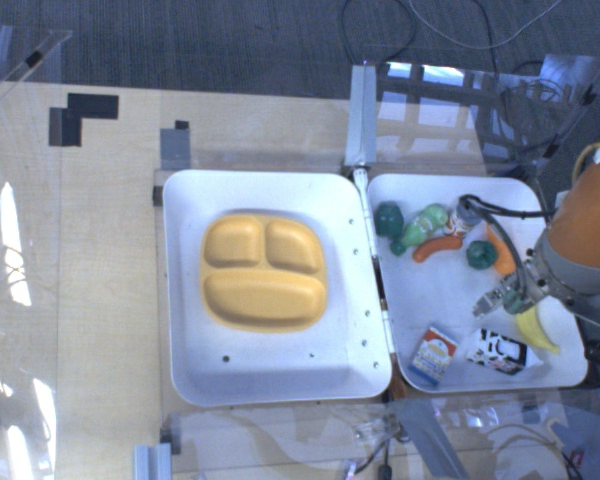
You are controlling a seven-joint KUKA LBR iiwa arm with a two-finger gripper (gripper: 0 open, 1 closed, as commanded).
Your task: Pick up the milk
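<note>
Right bin holds milk lying flat, crosswise.

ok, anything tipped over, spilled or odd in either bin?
No spills or damage. The black-and-white milk carton lies on its side in the right white bin, as does the small orange-and-blue carton. The yellow three-compartment tray sits flat in the left white bin.

Two bins sit side by side on the bench. In the left bin lies a three-compartment tray, near its middle. In the right bin, toy vegetables cluster along the far side; a small carton and the milk carton lie at the near edge, a banana just right of them. The gripper hangs above the milk carton.
</note>
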